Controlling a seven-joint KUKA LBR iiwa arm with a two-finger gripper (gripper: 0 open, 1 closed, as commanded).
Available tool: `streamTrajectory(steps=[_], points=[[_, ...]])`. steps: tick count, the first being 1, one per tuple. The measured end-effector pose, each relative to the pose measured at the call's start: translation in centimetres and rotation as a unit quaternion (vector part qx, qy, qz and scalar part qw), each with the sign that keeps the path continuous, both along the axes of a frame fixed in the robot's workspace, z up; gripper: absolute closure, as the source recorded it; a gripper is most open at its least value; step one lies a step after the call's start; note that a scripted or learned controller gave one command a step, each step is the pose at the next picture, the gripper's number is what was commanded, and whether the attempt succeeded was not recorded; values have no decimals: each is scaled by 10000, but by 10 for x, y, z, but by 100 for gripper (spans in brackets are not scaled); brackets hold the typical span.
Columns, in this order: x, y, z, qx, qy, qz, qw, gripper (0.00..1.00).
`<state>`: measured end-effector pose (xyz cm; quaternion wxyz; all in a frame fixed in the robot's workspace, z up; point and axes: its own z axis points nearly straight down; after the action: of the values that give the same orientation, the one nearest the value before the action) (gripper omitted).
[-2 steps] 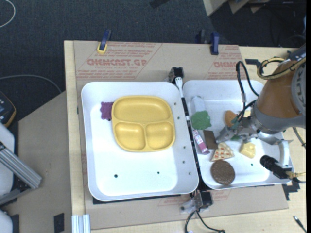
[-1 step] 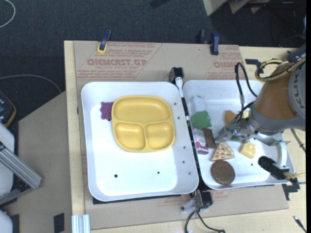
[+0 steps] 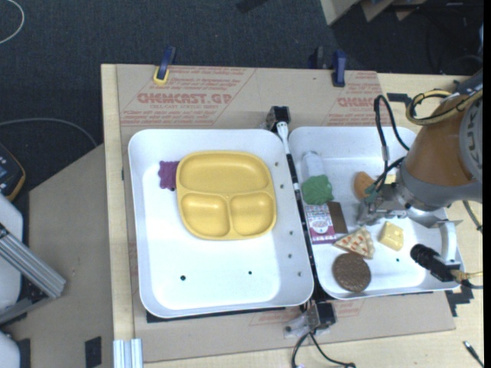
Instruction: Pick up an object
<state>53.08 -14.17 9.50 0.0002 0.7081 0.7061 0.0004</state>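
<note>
Two white bins sit side by side; the gripper (image 3: 371, 205) hangs low in the right bin (image 3: 337, 140), whether open or closed I can't tell. Just beside it lie a pizza slice (image 3: 355, 243), a cheese wedge (image 3: 392, 236) and a brown disc (image 3: 351, 272). Left bin (image 3: 153, 228) holds a yellow tray (image 3: 226, 192)

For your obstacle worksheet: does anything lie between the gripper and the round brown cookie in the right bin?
Yes. The gripper is up near the orange piece; the pizza slice lies between it and the round brown cookie.
</note>
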Motion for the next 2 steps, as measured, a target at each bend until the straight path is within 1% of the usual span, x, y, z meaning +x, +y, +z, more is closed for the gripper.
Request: streamTrajectory(steps=[1,2], points=[[1,-3,62,-12,-17,16,10000,100],[5,2,105,-10,-16,20,10000,100]])
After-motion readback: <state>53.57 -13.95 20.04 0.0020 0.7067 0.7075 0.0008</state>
